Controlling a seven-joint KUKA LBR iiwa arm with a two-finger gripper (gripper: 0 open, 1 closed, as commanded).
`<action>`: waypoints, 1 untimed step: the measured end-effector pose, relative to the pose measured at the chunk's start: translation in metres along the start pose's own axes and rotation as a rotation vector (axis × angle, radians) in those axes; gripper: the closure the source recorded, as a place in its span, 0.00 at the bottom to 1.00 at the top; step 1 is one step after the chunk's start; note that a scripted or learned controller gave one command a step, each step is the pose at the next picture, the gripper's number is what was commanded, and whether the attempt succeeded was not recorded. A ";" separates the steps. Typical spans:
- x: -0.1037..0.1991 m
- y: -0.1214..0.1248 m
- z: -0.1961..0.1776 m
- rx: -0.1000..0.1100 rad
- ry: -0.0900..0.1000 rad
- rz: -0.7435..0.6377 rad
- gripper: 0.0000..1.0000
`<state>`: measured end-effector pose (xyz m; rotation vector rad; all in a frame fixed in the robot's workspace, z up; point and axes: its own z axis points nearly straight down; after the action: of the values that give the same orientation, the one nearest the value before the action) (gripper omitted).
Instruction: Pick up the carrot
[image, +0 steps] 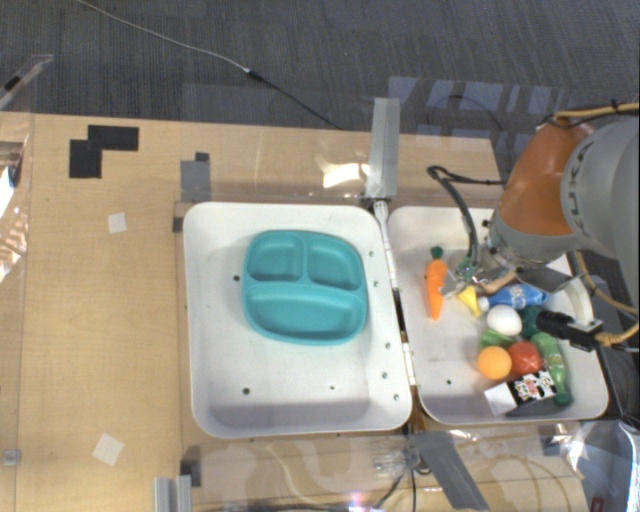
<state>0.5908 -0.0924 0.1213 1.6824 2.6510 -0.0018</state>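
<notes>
Hovering gripper (472, 272) just beside carrot (435, 287), right bin (432, 395), fingers obscured

You have two white bins (290, 410) (side by side), one teal tray (305, 287), one carrot (435, 287), one white egg (503, 321), one orange ball (493, 362).

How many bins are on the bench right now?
2. The left bin holds a teal tray. The right bin holds the carrot and a cluster of small items, with the gripper just beside the carrot.
</notes>
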 end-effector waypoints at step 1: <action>-0.007 0.023 0.032 -0.010 -0.003 0.125 0.00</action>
<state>0.6141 -0.0888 0.0894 1.8397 2.5344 0.0091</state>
